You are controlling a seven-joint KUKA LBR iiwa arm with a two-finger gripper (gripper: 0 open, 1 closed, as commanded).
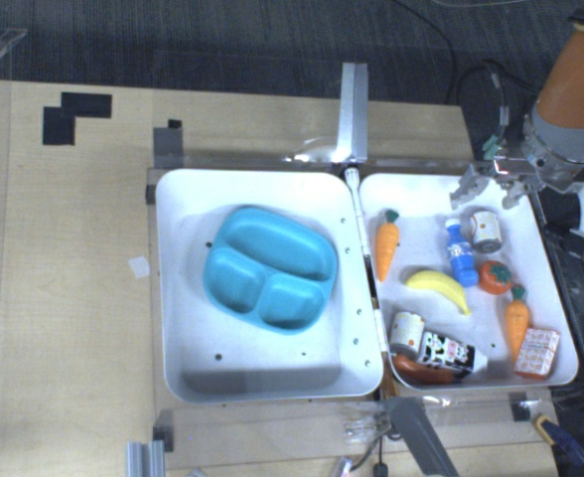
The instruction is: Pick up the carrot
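Within right bin [562,361], two carrots [386,245], left bin [173,296], blue tray [269,267]

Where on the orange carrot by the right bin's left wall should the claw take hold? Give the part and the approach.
Grip the orange carrot with the green top across its thick upper body, just below the leaves. Come straight down from above: it lies flat, pointing along the right white bin's left wall, tapering toward the tip. Close the claw across its width; judging by this view, the wall side looks tight.

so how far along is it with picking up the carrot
Nothing is done yet. Two carrots lie in the right bin: one by the divider, one near the front right. The claw hovers open at the bin's back edge, holding nothing. Descent, grasp and lift remain.
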